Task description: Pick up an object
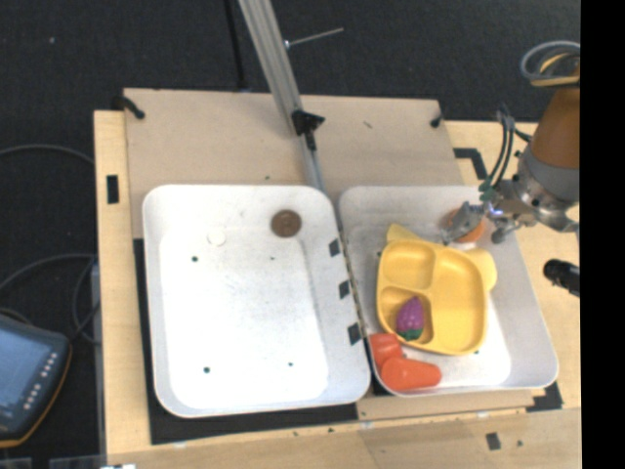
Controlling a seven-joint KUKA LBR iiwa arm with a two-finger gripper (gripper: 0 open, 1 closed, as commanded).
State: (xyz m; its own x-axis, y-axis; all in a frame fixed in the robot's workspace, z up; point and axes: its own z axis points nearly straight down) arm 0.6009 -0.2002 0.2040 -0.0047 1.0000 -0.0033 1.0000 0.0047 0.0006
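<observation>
A small orange object lies in the right bin, at its upper right beside the yellow tray. The hand hovers on it, grip unclear; nothing looks lifted yet.

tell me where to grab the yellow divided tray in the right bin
Likely the yellow tray by its raised far rim, coming straight down from above: it lies flat, too wide to span, and the near-left corner is crowded by the orange piece.
</observation>
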